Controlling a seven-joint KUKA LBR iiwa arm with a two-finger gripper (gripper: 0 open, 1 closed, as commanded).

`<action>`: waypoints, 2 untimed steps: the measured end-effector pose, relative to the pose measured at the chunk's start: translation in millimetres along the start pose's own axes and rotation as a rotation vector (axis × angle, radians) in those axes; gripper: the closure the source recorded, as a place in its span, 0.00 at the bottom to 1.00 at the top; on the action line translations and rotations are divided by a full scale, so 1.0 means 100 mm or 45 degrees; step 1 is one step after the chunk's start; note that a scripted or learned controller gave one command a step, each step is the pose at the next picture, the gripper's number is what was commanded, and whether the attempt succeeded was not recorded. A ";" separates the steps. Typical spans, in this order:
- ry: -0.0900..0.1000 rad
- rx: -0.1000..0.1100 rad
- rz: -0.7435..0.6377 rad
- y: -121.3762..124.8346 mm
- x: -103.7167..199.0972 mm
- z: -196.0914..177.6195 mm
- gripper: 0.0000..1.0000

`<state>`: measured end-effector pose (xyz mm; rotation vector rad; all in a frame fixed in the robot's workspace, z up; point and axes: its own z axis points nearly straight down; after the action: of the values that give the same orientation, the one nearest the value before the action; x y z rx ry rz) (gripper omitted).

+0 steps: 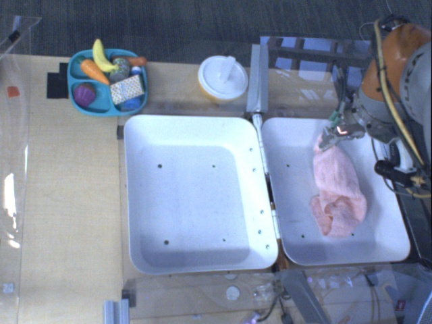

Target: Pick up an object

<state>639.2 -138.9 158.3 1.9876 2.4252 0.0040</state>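
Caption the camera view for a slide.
Gripper at top edge of pink cloth in right bin.

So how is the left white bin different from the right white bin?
The right bin has a crumpled pink cloth lying in it; the left bin shows just its bare white floor with small dark dots. The robot's hand is over the right bin, at the cloth's top end, not over the left bin. Both are shallow, white and squarish.
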 end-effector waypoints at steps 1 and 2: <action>0.001 0.003 0.272 0.35 0.69 -0.27 1.00; 0.001 0.004 0.271 0.35 0.69 -0.27 0.00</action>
<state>659.7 -64.6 185.1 2.2363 2.2020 0.0020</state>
